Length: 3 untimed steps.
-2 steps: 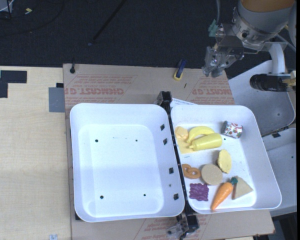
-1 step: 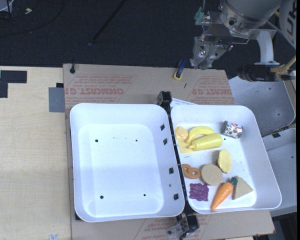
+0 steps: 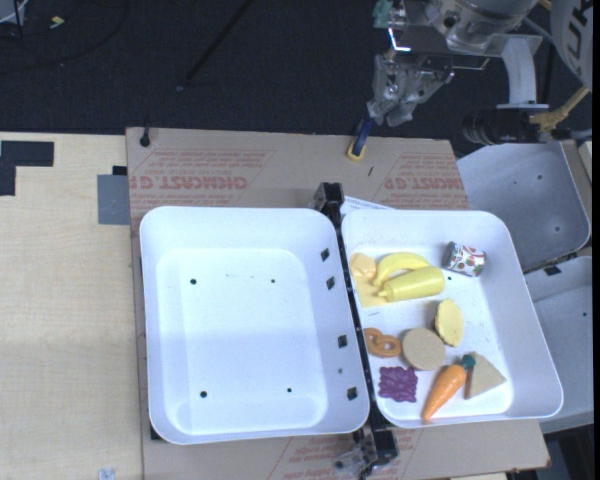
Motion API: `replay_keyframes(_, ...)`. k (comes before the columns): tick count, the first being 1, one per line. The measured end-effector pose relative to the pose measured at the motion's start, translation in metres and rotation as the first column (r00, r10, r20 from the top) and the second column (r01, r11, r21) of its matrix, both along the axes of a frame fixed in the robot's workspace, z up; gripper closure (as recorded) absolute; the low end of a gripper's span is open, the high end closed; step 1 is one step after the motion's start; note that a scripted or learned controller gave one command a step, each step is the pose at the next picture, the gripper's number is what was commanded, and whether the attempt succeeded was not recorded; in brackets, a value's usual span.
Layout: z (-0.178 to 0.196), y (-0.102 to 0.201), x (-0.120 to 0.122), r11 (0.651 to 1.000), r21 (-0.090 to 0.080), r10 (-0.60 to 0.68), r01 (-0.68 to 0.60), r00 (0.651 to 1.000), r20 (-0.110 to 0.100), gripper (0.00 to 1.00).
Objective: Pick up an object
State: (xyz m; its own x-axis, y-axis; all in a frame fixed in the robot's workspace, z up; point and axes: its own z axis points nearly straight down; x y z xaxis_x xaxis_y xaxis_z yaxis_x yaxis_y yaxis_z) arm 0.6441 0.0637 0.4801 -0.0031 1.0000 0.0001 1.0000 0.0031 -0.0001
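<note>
Gripper (image 3: 395, 108): seen high at the top of the view, beyond the far edge of the bins; finger spacing cannot be told, as the tips are blurred against the dark background; nothing is seen between them.
Arm (image 3: 480, 3): grey, entering from the upper right.
Right bin (image 3: 525, 298): all the objects are contained here; every one lies well apart from the gripper, nearer the viewer.
Yellow bottle (image 3: 412, 284): lying on its side at the far-left part of the right bin, touching a banana (image 3: 402, 262); closest of the items to the gripper.
Small printed can (image 3: 464, 259): near the far right wall, tipped over.
Carrot (image 3: 445, 388): at the near side, just beside a tan wedge (image 3: 485, 376).
Purple grapes (image 3: 398, 383): near the dividing wall, beside a pretzel (image 3: 382, 343).
Round tan slice (image 3: 423, 349): mid-bin, touching a potato-like piece (image 3: 449, 322).
Left bin (image 3: 160, 318): white, adjoining the right bin.
Blue-and-yellow item (image 3: 359, 140): on the cardboard, just below the gripper.
</note>
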Motion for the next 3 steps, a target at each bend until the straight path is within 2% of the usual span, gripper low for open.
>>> replay_keyframes(2,0.057,0.041,0.0,1.0,0.0,-0.001,0.001,1.0,-0.001,1.0)
replay_keyframes(3,0.056,0.041,0.0,1.0,-0.001,0.0,0.0,1.0,-0.004,0.0)
